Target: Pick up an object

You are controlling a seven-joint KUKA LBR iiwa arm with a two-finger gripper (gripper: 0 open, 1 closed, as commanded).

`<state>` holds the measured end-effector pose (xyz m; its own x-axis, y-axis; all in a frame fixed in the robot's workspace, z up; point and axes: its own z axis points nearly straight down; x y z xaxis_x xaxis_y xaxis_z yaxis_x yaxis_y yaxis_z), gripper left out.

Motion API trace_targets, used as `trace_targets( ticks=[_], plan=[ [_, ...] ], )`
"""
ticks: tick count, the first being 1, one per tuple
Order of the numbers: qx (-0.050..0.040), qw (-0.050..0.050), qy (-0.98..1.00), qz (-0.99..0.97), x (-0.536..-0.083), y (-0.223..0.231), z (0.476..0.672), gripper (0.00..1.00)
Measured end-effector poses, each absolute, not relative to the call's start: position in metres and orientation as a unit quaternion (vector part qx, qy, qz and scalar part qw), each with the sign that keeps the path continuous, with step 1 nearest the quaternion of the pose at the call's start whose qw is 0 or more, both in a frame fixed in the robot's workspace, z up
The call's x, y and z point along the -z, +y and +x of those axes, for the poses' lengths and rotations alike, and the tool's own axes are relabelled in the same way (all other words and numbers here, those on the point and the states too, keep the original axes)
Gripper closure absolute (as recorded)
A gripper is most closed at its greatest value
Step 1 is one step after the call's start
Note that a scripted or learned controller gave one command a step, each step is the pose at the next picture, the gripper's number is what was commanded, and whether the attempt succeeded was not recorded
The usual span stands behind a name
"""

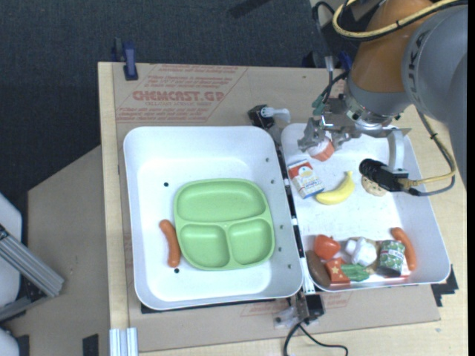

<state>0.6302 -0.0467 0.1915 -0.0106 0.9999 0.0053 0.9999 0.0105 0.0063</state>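
Gripper point(323, 141): positioned over right bin point(423, 221), far end; finger state cannot be told.
Orange item point(322, 151): seen at fingertips.
Banana point(336, 190): nearby.

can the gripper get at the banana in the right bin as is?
Probably yes. The banana lies on bare bin floor with nothing on top; the gripper hangs just above and behind it. The small carton sits close on its left and may crowd one finger.

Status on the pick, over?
Gripper low over right bin's far end, an orange-white item at its tip, grasp unconfirmed. Carton and banana just beside it.
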Motion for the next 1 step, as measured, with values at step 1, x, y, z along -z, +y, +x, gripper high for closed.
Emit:
trace_targets(
  ticks=[1],
  plan=[
    [0.0006, -0.003, 0.709, 0.706, -0.2090, -0.0006, 0.5721, 1.00]
  ],
)
